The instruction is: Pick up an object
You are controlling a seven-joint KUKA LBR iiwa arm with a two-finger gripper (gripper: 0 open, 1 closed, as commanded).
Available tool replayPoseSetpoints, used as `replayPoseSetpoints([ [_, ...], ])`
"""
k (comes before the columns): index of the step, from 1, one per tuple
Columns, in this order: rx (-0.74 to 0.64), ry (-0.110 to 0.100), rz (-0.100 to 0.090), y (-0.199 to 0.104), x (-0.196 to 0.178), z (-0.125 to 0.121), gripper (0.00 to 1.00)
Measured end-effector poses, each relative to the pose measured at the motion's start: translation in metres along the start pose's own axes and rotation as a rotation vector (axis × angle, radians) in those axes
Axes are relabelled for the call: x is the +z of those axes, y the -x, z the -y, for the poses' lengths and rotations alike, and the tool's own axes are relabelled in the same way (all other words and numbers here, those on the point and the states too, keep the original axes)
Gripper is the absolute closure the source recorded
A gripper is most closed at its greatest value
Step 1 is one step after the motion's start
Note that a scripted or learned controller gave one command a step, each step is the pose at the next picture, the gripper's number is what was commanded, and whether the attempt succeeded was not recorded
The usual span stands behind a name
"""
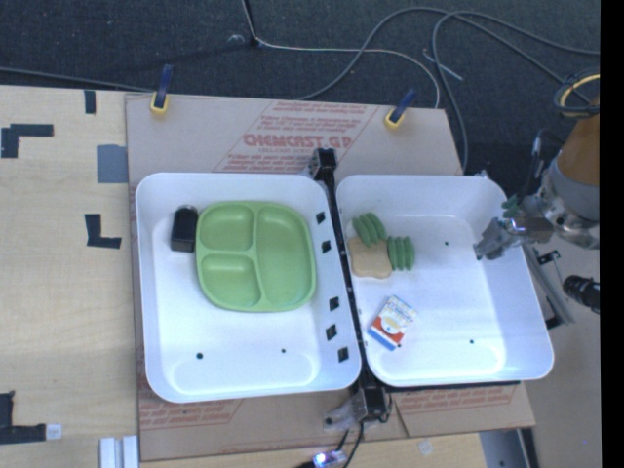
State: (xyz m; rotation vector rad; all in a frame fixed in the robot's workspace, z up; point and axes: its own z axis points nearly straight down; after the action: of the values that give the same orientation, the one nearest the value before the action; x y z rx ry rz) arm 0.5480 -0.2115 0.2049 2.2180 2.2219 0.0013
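Left shallow white bin (156,291): small black block (183,229) touching a green three-compartment plastic plate (256,255). Right shallow white bin (507,349): two green ridged pieces (385,241) flanking a tan sponge-like square (370,258), a small white packet with red and blue print (391,323) below them. Pincer (492,241) over right bin's right rim, apart from all objects; whether open or closed, cannot tell

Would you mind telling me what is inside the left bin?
The left bin holds a green divided plate with three compartments showing nothing in them, and a small black block beside the plate's left edge. Whatever lies beneath the plate is covered.
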Motion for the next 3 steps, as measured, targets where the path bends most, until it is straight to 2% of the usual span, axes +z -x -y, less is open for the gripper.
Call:
replayPoseSetpoints([
  [2,-0.004,-0.004,-0.002,-0.119,0.005,-0.008,1.0],
  [3,-0.004,-0.004,-0.002,-0.164,-0.001,0.002,1.0],
])
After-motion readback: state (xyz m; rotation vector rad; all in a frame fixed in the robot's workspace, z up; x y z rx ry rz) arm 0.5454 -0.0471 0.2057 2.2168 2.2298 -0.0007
